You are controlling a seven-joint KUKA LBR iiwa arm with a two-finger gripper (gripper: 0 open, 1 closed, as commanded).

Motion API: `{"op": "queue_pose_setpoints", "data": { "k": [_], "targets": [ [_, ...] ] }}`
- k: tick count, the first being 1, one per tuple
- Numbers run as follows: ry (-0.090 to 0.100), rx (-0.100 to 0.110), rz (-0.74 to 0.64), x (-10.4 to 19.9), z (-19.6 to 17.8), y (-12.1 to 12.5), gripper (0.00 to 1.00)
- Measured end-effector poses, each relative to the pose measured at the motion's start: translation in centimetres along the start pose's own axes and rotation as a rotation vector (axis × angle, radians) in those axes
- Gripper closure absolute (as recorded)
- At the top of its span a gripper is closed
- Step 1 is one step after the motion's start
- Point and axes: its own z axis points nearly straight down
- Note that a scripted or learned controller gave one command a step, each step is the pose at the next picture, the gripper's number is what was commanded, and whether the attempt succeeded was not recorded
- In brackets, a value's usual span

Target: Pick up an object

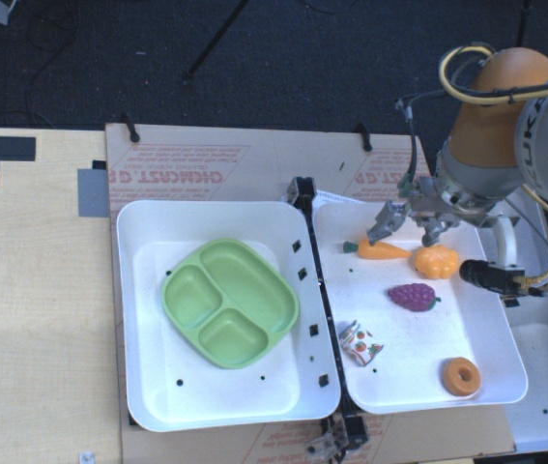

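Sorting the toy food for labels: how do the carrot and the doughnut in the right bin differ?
The carrot is long and tapered with a green end; the doughnut is a round ring with a hole. The carrot lies at the far side, just below the gripper; the doughnut sits alone at the near right corner. Both are orange and lie flat.

Gripper [411, 223]: over the right bin's far edge, fingers spread, nothing between them.
Right bin [491, 380]: holds all the small things.
Toy carrot [382, 250]: near the far edge, just below the gripper.
Orange fruit [436, 261]: right of the carrot, near it.
Purple grapes [414, 297]: mid-bin.
Doughnut [462, 377]: near right corner.
Crumpled wrapper [360, 343]: by the left wall.
Left bin [148, 380]: holds a green divided plate [229, 302], three compartments.
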Motion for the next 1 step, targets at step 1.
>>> {"op": "queue_pose_setpoints", "data": {
  "k": [1],
  "targets": [
    [-0.001, -0.012, -0.002, -0.01, -0.78, 0.25, 0.00]
  ]
}}
